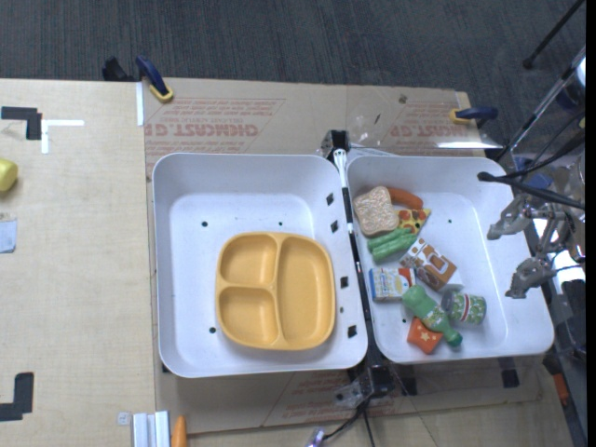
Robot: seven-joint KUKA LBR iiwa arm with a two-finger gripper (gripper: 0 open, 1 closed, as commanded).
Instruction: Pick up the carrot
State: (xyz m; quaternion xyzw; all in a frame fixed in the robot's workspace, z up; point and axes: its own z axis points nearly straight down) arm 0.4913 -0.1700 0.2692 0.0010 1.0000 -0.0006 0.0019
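Observation:
The carrot (406, 196) is a short orange piece at the back of the right bin (484, 203). It lies just right of a bread slice (375, 210) and above a small red and yellow toy (413, 218). My gripper (513, 252) hangs over the right bin's right side, well to the right of the carrot and a little nearer the front. Its two fingers (504, 223) point left, spread open, with nothing between them.
A yellow divided plate (277, 290) lies in the left bin (186, 250). The right bin also holds a green vegetable (391, 242), a small carton (433, 265), a blue-white box (386, 282), a green bottle (430, 309), a can (467, 308) and an orange-red block (424, 336).

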